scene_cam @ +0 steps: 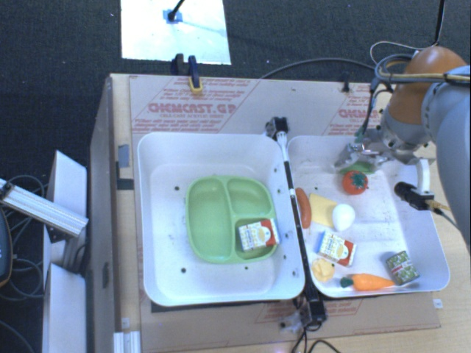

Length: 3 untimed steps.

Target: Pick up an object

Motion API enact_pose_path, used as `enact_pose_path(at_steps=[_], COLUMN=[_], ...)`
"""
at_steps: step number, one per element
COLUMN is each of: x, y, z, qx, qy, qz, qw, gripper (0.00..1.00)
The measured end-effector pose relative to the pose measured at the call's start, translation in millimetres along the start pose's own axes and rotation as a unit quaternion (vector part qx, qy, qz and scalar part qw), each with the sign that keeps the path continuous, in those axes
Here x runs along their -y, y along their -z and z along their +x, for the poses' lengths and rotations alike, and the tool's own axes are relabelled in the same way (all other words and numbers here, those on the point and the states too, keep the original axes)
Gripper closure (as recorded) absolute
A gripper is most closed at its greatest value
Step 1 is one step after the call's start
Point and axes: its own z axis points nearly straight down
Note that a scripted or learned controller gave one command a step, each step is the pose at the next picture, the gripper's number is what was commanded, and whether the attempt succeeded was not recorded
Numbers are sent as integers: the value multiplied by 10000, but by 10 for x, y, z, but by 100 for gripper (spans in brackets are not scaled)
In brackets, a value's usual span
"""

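My gripper (360, 159) hangs over the far part of the right bin (434, 271). A red tomato with a green top (355, 182) lies right under it, at its near side; the view does not settle whether they touch. Nearer in the same bin lie a reddish sausage (302, 207), a yellow cheese wedge (321, 209), a white egg (343, 217), a small juice carton (337, 248), a pale yellow piece (322, 269), a carrot (368, 281) and a green can (402, 267).
The left bin (165, 271) holds a green divided plate (213, 223) with a second small carton (257, 235) in its near right compartment. A ridge (291, 197) separates the bins. The arm (430, 98) comes in from the right above the right bin's far corner.
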Motion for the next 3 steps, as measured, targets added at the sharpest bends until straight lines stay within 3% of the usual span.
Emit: enact_pose_path(at_steps=[1, 2, 3], x=[-23, -22, 1], y=[134, 132, 0], z=[0, 1, -70], qx=[12, 11, 0], qy=[25, 28, -1], qz=[-33, -31, 4], qw=[10000, 10000, 10000], gripper=[100, 0, 0])
